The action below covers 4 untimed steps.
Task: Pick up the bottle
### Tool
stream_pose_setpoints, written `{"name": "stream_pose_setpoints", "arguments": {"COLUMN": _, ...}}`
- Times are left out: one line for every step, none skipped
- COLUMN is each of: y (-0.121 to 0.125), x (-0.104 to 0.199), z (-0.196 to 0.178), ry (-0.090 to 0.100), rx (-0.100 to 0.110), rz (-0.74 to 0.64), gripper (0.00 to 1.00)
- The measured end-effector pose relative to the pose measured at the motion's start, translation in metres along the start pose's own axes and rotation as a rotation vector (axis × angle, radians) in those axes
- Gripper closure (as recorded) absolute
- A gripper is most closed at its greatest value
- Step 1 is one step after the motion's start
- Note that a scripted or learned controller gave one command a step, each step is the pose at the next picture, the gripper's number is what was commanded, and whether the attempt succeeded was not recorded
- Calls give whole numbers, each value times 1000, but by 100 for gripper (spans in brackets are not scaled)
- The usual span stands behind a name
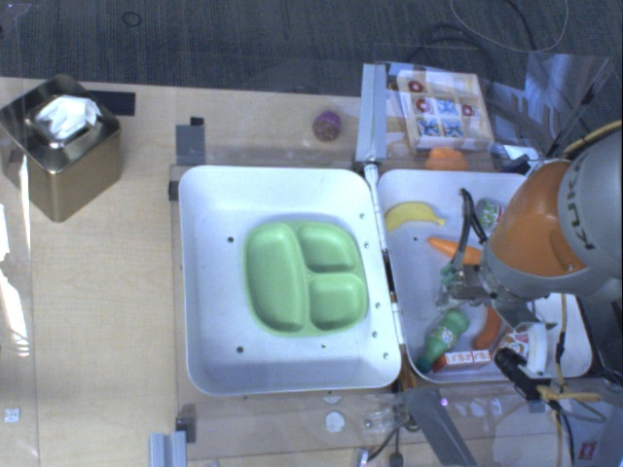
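Although the grey arm with its orange band (535, 227) is brought in from the right edge of the frame and hangs low over the right shallow white bin (414, 261), the bottle is not yet seen to be taken. The small green plastic bottle with a red cap end (443, 337) is found in the lower left part of that bin, lying on its side at a slant, its lower end close to the bin's bottom left corner and a red and white packet (469, 358) just beside it. The jaws (465, 290) are placed just above the bottle's upper end, towards the middle of the bin; whether they stand wide or narrow cannot be told, since they are masked by the wrist, and contact with the bottle cannot be confirmed. This placing is judged to be a descent for a grasp on the bottle's upper part, which lies slightly below and left of the jaws.

A yellow banana (414, 215) is seen in the upper left of the same bin, and an orange carrot-like piece (450, 248) lies between it and the wrist. The left white bin (204, 290), in the middle of the frame, is occupied by a green divided tray (304, 276). On the worktop (97, 339), a brass-coloured tissue box (66, 149) is set at upper left.
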<state>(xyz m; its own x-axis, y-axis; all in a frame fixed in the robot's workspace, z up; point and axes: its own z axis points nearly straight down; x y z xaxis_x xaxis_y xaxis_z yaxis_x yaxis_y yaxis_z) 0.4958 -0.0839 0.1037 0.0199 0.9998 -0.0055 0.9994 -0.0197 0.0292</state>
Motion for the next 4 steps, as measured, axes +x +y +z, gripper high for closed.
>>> {"name": "stream_pose_setpoints", "arguments": {"y": 3, "x": 1, "z": -11, "ry": 0, "rx": -6, "rz": -2, "gripper": 100}}
{"name": "stream_pose_setpoints", "arguments": {"y": 3, "x": 1, "z": -11, "ry": 0, "rx": -5, "rz": -2, "gripper": 0}}
{"name": "stream_pose_setpoints", "arguments": {"y": -4, "x": -15, "z": 13, "ry": 9, "rx": 13, "rz": -430, "gripper": 0}}
{"name": "stream_pose_setpoints", "arguments": {"y": 1, "x": -16, "z": 0, "ry": 1, "rx": -1, "rz": -430, "gripper": 100}}
